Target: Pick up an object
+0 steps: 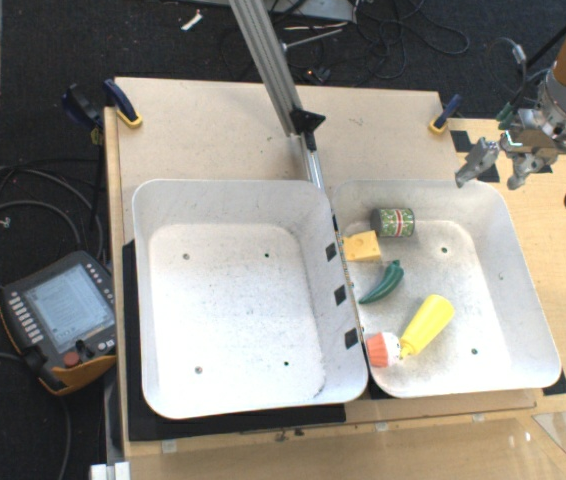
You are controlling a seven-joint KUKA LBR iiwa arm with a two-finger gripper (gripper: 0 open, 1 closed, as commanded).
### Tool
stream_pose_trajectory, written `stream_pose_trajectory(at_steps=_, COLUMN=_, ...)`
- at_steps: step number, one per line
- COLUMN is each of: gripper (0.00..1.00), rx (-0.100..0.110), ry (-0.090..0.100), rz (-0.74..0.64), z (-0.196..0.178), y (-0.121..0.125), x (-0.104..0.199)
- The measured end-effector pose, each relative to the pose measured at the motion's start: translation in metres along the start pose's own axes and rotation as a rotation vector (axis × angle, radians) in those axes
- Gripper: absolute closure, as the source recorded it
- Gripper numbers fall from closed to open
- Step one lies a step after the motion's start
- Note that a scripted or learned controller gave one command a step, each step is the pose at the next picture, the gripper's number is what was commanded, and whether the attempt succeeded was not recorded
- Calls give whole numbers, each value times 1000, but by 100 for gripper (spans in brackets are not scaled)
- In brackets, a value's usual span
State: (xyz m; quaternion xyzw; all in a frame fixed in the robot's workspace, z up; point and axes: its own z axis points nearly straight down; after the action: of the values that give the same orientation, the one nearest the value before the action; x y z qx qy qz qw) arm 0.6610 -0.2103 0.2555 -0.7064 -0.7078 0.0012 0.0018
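The right bin (523, 298) holds several small objects. A green and red can (394, 222) lies on its side near the back. A yellow block (362, 247) sits just left of it, by the divider. A dark green pepper (383, 282) lies below those. A yellow bottle with a red and white cap (412, 330) lies tilted toward the front. My gripper (497, 164) hangs above the bin's back right rim, away from all the objects. Its two fingers stand spread apart with nothing between them.
The left bin (163, 268) adjoins the right one along a shared divider. A metal pole (268, 53) slants over the back of the bench. Clamps sit at the bench's back corners (123, 108). A teach pendant (58, 313) lies on the floor at the left.
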Motion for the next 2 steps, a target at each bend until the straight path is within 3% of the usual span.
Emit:
stream_pose_trajectory(at_steps=1, gripper=0, rx=-3, ry=-2, rz=-1, z=-3, y=0, x=0)
stream_pose_trajectory(at_steps=2, gripper=0, rx=-1, ry=-1, rz=-2, z=40, y=1, x=3)
